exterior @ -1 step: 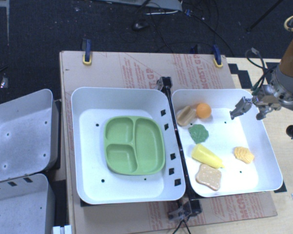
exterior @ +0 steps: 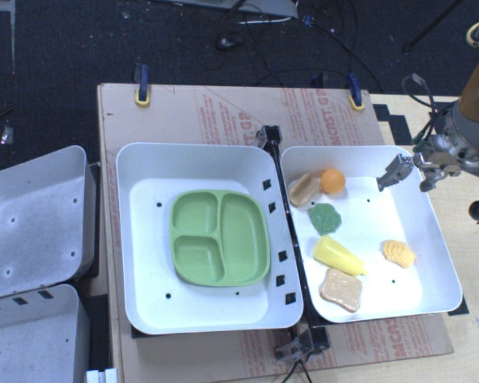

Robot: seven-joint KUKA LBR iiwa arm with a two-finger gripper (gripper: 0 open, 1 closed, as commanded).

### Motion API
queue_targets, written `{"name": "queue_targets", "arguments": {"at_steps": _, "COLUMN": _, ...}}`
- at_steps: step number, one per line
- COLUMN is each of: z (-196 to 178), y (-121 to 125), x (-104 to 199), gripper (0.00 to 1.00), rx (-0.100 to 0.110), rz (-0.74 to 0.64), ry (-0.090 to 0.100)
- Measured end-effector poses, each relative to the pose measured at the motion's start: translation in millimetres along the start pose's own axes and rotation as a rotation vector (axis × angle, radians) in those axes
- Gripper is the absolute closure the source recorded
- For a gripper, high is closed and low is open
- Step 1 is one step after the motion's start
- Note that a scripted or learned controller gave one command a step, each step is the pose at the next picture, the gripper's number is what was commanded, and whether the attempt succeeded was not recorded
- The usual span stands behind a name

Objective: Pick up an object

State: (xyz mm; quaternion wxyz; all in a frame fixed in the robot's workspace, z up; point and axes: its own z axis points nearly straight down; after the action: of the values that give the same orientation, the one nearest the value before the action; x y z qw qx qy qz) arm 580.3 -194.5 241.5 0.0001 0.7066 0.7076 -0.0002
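Nearest the gripper [exterior: 409, 174], which hangs with fingers spread and nothing between them over the right bin's [exterior: 443, 250] upper right part, are the orange [exterior: 332, 181] and the shell [exterior: 398, 252]. The orange touches the bun [exterior: 304, 188] and sits just above the broccoli [exterior: 326, 218], so a descent there could knock a neighbour or roll the ball away. The shell has bare floor all round, though the right wall is near.
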Motion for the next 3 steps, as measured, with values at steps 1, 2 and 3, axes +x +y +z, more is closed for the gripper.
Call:
{"name": "queue_targets", "arguments": {"at_steps": 1, "z": 46.8, "y": 4.0, "x": -6.5, "gripper": 0.00, "rx": 0.003, "rz": 0.002, "ry": 0.000}}
{"name": "queue_targets", "arguments": {"at_steps": 2, "z": 96.0, "y": 12.8, "x": -6.3, "gripper": 0.00, "rx": 0.003, "rz": 0.000, "ry": 0.001}}
{"name": "queue_targets", "arguments": {"at_steps": 3, "z": 149.7, "y": 12.0, "x": -5.4, "gripper": 0.00, "rx": 0.004, "rz": 0.002, "ry": 0.001}}
